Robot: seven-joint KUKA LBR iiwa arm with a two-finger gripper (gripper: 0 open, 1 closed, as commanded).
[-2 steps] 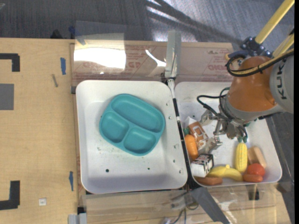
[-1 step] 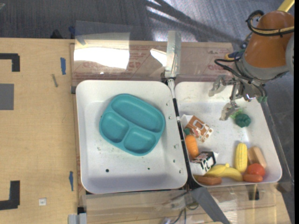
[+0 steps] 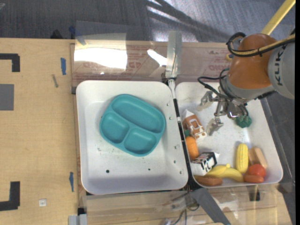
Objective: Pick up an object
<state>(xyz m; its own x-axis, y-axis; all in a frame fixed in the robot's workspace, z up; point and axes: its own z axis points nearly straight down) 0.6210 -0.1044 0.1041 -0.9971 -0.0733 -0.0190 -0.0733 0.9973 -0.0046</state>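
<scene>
Several toys [image 3: 234, 165] lie near-side of gripper [image 3: 218, 114], well apart.

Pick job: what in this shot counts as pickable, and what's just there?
Job things, all in the right bin:
corn, banana, tomato, carrot, green toy, toy truck; tool above them.

Lying about:
teal divided plate in the left bin.

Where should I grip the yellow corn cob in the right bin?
Grip the yellow corn cob at mid-length, coming straight down with fingers closing across its narrow width. It lies roughly lengthwise up the right white bin, with a tan block close on its right, so probably place that finger carefully.
</scene>
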